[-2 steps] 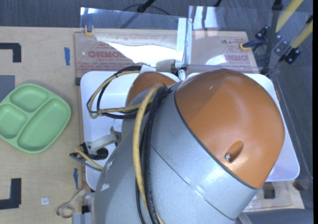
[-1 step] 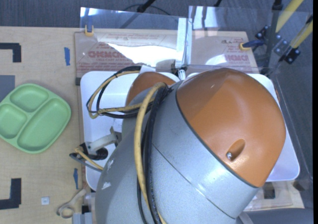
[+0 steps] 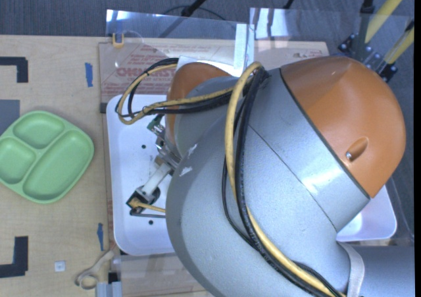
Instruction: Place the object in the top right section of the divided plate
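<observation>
I have a single fixed camera, mounted above the bench and looking down at a slant, with dark floor and stand legs showing along the upper edge of my picture. It sits close enough to the arm [image 3: 289, 184] reaching in from the right that the grey and orange body fills much of my frame and hides most of the two white bins [image 3: 128, 177], leaving the near one partly in sight at centre. On the left I see the wooden bench [image 3: 46, 58] with the green divided plate [image 3: 45, 155] lying flat.
</observation>
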Motion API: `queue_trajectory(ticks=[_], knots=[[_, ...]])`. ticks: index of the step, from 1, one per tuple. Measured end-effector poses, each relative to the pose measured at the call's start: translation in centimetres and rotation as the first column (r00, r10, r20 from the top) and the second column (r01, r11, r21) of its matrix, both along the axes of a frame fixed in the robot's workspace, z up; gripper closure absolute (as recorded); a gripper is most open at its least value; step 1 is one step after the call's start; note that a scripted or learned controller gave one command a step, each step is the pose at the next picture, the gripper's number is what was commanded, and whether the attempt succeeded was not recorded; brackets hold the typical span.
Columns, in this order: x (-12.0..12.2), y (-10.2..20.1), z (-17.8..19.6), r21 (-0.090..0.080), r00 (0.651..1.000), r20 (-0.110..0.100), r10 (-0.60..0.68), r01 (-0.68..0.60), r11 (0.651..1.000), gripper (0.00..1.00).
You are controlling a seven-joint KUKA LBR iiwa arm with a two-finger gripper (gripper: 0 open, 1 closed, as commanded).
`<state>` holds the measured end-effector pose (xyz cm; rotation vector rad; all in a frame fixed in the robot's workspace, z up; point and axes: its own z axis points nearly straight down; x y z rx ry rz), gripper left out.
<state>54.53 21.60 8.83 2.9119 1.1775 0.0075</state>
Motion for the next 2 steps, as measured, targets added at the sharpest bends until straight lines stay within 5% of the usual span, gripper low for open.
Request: queue_trajectory(ticks=[1, 2], knots=[[0.0, 0.2, 1.1, 0.001, 1.0, -0.003, 0.004, -0.004, 1.0, 1.0], [-5.0, 0.9, 0.2, 0.002, 1.0, 0.006, 0.002, -0.002, 1.0, 1.0]])
